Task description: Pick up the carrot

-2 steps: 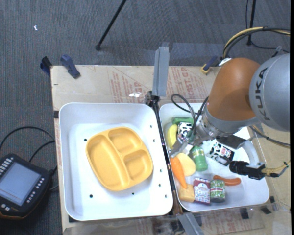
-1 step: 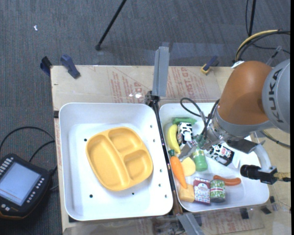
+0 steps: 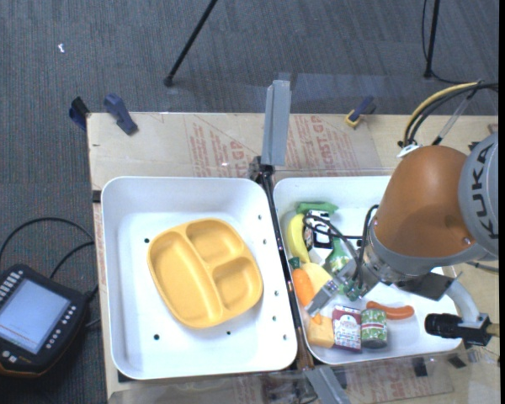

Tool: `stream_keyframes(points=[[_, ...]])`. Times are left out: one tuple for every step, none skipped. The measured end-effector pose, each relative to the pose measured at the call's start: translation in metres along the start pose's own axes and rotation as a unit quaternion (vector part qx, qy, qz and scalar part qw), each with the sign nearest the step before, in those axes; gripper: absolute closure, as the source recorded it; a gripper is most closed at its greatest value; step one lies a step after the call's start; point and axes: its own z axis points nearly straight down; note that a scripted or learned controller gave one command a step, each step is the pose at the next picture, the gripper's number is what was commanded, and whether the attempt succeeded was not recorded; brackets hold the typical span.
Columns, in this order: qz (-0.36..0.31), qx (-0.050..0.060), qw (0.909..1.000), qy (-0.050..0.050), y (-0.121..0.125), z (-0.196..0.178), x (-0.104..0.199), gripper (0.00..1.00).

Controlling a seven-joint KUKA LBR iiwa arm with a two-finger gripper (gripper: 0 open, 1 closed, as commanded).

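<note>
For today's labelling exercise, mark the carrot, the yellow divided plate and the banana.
carrot (image 3: 303, 286), camera view, middle of its orange body.
yellow divided plate (image 3: 162, 297), camera view, its lower left rim.
banana (image 3: 297, 236), camera view, middle of its curved length.

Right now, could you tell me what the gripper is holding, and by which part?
It cannot be told: the gripper sits beside the carrot, with no visible hold.

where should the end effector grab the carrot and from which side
Grip the orange tapered carrot across its narrow width at the middle, coming straight down from above. It lies flat near the left wall of the right white bin, beside the yellow banana, so side approaches look crowded.
</note>
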Motion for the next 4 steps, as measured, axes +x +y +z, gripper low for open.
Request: stream_keyframes(points=[[0.001, 0.0, 1.0, 0.0, 0.0, 0.0, 0.0, 0.0], [-0.099, 0.0, 0.9951, 0.0, -0.03, 0.052, -0.044, 0.0], [-0.19, -0.003, 0.9817, -0.003, -0.004, 0.097, -0.057, 0.0], [-0.186, -0.003, 0.9825, -0.001, -0.005, 0.089, -0.058, 1.0]])
